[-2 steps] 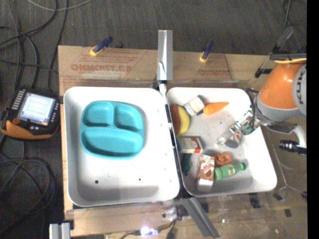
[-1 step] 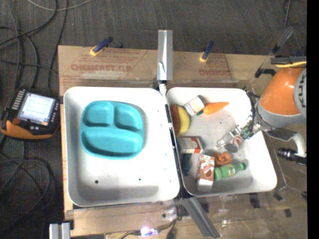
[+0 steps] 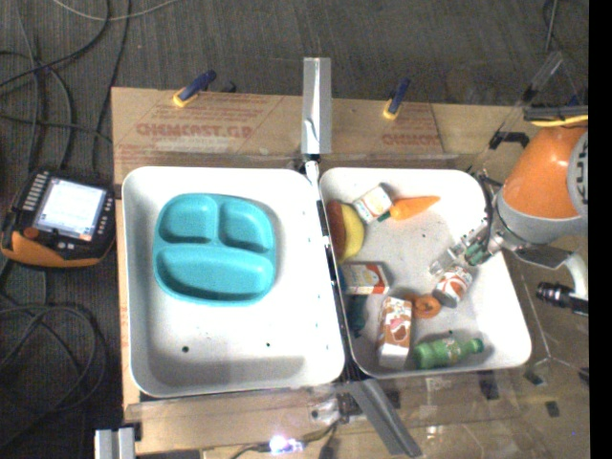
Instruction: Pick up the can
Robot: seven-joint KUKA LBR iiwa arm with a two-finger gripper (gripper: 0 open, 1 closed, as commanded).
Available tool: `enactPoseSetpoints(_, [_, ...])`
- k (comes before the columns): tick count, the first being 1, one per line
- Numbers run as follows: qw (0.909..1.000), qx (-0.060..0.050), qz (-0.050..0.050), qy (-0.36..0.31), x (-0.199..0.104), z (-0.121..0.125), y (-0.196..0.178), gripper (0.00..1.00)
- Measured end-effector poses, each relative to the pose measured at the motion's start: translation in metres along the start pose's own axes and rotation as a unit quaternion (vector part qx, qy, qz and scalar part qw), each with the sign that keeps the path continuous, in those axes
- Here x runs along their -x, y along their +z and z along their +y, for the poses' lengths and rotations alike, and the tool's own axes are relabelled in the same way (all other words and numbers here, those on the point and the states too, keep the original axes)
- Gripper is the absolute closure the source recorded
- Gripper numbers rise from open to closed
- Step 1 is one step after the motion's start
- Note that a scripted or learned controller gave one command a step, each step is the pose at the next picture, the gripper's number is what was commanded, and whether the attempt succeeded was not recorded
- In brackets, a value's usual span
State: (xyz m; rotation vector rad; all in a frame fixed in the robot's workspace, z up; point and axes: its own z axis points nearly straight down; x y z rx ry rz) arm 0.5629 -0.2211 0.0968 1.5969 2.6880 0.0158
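The arm point(image 3: 547, 191) comes in from the right and its gripper point(image 3: 466, 253) is low over the right bin point(image 3: 497, 199), near the bin's right wall. If its grip is spread or pressed together, I cannot tell, because the metal parts are small and blurred here. The can point(image 3: 452, 286), white with red marks, lies just below the gripper, tilted, very close to it; I cannot say if they touch, and I do not see the can between the gripper parts. Beside the can, to its left, there is a small orange ring point(image 3: 426, 305). In front of them a green bottle point(image 3: 448, 351) lies on its side near the front wall. A carton point(image 3: 395, 330) stands left of the bottle, and a red-white box point(image 3: 364, 278) is above it. At the back of this bin there are a carrot point(image 3: 414, 207), a small white box point(image 3: 373, 203) and a banana point(image 3: 351, 231), which lies close to the left wall. The left bin point(image 3: 172, 347) holds a turquoise tray point(image 3: 216, 247) with three compartments. A pendant point(image 3: 60, 218) with a bright screen lies on the floor, left of the bench.
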Motion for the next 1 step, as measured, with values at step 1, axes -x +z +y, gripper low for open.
enactPoseSetpoints(1, [1.0000, 0.000, 0.000, 0.000, -0.0001, 0.0000, 0.0000, 0.00])
